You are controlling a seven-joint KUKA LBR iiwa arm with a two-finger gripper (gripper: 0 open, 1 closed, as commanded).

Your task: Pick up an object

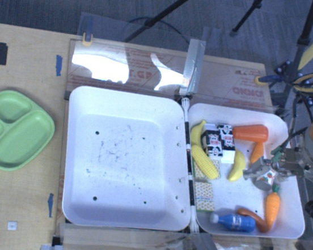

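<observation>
Nearest the camera, at the front of the right bin (pixel 289 225), a blue bottle (pixel 236 222) lies on its side, with an orange carrot (pixel 272 206) just beside it toward the right wall. Farther back lie a corn cob (pixel 204 161), a small yellow banana (pixel 237 166), a black-and-white printed box (pixel 219 142) and an orange cylinder (pixel 251 132). The left bin (pixel 90 107) stands alongside, and a green divided plate (pixel 10 130) rests on the bench (pixel 28 59) well apart to the left. The gripper (pixel 258 172) hangs low over the right bin between the banana and the carrot; whether its fingers are spread or pressed together cannot be told, and nothing is clearly between them. The carrot looks like a light, stiff plastic toy with a smooth, tapering skin that could slip, so a hold across its thicker upper half seems soundest. The banana, curved and smooth, is likely best pinched across its middle.
</observation>
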